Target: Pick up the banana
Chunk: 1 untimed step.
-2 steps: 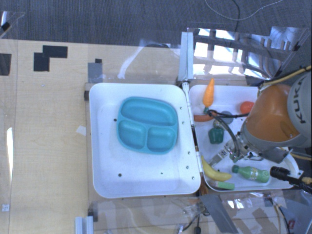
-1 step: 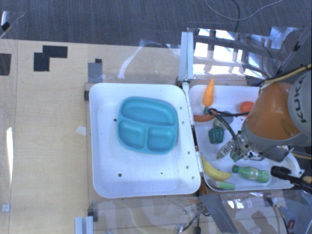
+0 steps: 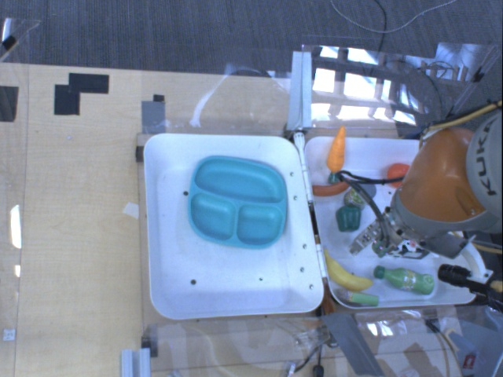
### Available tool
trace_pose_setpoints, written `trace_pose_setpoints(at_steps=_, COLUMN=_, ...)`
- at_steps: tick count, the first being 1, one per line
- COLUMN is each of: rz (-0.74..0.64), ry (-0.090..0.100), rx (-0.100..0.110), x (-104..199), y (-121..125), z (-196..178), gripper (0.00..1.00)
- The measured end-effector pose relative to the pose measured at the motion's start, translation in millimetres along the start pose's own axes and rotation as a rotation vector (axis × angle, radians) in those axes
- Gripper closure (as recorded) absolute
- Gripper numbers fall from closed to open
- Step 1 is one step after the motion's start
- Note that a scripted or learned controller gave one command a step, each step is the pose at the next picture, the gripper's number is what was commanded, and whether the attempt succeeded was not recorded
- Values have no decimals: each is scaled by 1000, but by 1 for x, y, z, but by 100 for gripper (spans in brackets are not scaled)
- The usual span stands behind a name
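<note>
Camera view, arm reaching from right, claw (image 3: pixel 369 240) above banana (image 3: pixel 346 274) — grip state unclear

Fixed above the desk (image 3: pixel 78 210), looking down at a slant on both white bins (left bin (image 3: pixel 169 234), right bin (image 3: pixel 369 151)). Set fairly high, taking in dark carpet beyond the far edge. Arm (image 3: pixel 444 179) entering from the right side.

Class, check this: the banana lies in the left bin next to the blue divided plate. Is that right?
Not quite. The camera view shows the banana in the right bin, at its near left corner. The blue divided plate sits by itself in the left bin.
</note>
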<state>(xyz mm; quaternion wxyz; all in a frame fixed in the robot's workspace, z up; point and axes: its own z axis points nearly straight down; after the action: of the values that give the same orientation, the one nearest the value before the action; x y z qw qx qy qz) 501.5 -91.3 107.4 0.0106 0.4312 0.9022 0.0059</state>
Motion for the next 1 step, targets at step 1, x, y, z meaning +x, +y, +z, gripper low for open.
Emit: trace_pose_setpoints(at_steps=1, rz=1, ry=0, rx=-2, x=-1, y=2, z=-8, gripper=100)
